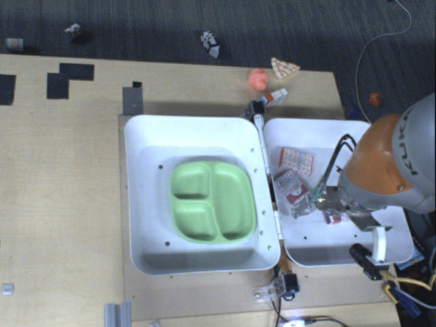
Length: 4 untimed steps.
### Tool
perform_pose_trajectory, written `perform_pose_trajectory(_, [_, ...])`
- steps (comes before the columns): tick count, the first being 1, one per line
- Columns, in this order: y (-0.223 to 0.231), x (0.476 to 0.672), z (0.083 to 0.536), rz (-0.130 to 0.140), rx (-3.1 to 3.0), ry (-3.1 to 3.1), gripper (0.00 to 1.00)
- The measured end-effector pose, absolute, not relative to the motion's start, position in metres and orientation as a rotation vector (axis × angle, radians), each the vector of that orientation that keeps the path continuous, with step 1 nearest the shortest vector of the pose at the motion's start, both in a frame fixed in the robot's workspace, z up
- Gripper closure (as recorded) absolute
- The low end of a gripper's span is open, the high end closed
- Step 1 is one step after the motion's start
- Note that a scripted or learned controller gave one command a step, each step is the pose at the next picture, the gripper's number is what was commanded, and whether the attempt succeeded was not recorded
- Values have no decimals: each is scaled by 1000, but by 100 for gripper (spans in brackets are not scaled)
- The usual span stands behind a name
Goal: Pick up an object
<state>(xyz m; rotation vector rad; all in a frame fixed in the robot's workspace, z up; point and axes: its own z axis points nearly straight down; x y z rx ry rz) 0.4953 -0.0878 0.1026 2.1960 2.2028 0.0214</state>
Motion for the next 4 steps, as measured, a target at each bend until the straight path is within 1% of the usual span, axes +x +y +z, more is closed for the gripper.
perform_pose_trajectory(1, [-88, 497, 113, 25, 2190, 2202, 100])
perform_pose_trajectory(2, [-59, 561, 185, 5, 2213, 2226, 100])
perform_pose_trajectory(3, [-59, 561, 185, 3, 2214, 2226, 0])
perform_pose_trajectory(4, [-107, 566, 97, 11, 2211, 2219, 0])
